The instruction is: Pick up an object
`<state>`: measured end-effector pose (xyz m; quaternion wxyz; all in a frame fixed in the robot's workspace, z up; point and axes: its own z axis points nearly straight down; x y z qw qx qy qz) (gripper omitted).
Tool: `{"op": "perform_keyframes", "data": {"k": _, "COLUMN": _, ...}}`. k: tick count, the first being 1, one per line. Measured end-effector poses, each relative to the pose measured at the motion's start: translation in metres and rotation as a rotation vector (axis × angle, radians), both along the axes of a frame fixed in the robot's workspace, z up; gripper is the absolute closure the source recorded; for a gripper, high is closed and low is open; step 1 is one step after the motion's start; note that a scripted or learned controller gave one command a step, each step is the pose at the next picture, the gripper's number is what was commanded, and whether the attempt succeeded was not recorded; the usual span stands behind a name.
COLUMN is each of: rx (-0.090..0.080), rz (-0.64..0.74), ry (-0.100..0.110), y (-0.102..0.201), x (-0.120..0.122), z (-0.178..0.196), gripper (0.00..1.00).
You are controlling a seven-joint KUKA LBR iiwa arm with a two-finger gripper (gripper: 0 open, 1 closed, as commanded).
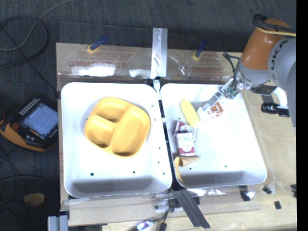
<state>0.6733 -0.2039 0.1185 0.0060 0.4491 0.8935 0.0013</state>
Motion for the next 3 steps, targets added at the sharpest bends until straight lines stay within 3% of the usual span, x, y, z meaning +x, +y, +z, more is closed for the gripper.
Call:
{"op": "perform_keyframes", "data": {"k": 1, "rx": 0.002, "rz": -0.025, "ry": 0.001, "y": 0.0, "x": 0.001, "z": -0.005, "gripper": 0.0}}
{"op": "perform_keyframes", "data": {"k": 2, "rx": 0.005, "rz": -0.168, "ry": 0.015, "y": 0.02, "x": -0.026, "z": 0.056, "gripper": 0.0}}
{"op": "perform_keyframes", "data": {"k": 3, "rx": 0.004, "rz": -0.099, "ry": 0.012, "y": 0.026, "x": -0.025, "z": -0.011, "gripper": 0.0}}
